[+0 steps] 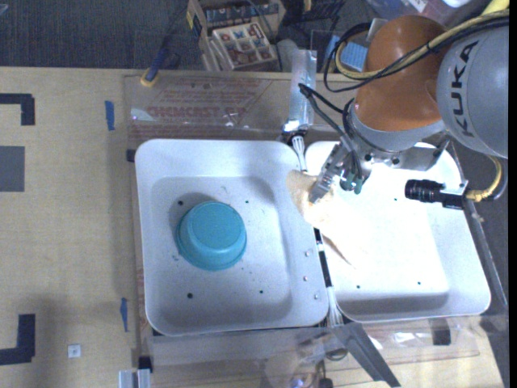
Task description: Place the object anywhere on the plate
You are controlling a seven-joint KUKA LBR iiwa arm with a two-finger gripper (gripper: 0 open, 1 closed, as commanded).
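Observation:
A round blue plate [212, 234] sits upside-down-looking in the left white bin [161, 168], left of its middle. A pale cream, flat object [317, 210] lies across the divider between the two bins, reaching into the right bin [420, 281]. My gripper [338, 186] hangs over the right bin's upper left corner, directly above the cream object's upper end. Its two fingers stand apart, one grey tip [321, 187] touching or almost touching the object, the other teal-tipped [355, 184] to its right. Nothing shows between them.
The grey and orange arm [404, 71] covers the back of the right bin, with a black cable fitting [428, 191] sticking out over it. Boxes and clutter [238, 31] stand behind the bins. A raised rim [321, 257] separates the bins.

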